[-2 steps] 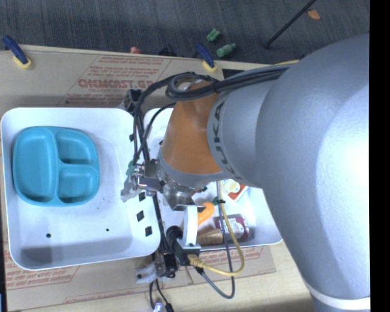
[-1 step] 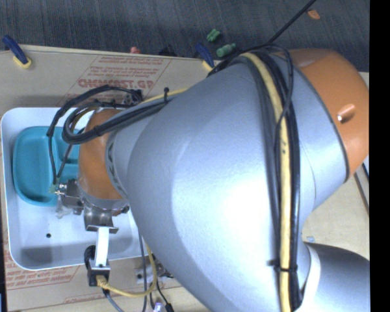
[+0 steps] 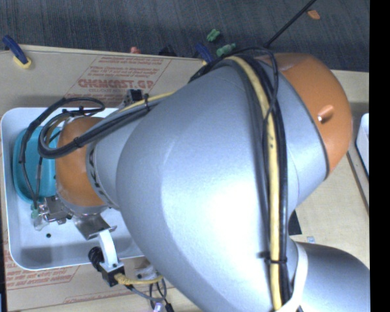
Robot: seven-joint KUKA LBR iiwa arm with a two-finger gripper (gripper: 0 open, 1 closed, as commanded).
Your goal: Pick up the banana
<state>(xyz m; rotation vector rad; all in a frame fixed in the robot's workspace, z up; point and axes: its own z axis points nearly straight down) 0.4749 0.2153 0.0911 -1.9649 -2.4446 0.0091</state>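
Note:
My grey arm (image 3: 214, 187) reaches across from the right and covers most of the left white bin (image 3: 16, 255). Its orange wrist band (image 3: 75, 174) hangs over the bin's middle. Beyond the band, the teal gripper body (image 3: 27, 168) points down near the bin's left wall, wrapped in black cables. The arm and wrist hide whatever lies on the bin floor beneath them. A small strip of bare white floor (image 3: 58, 242) shows at the bin's front left, with nothing on it.
The bin rests on a brown cardboard sheet with red print (image 3: 117, 73), held by a blue clamp (image 3: 16, 51) at the back left. A sliver of the second white bin (image 3: 363, 142) shows at the right. Dark carpet lies beyond the bench.

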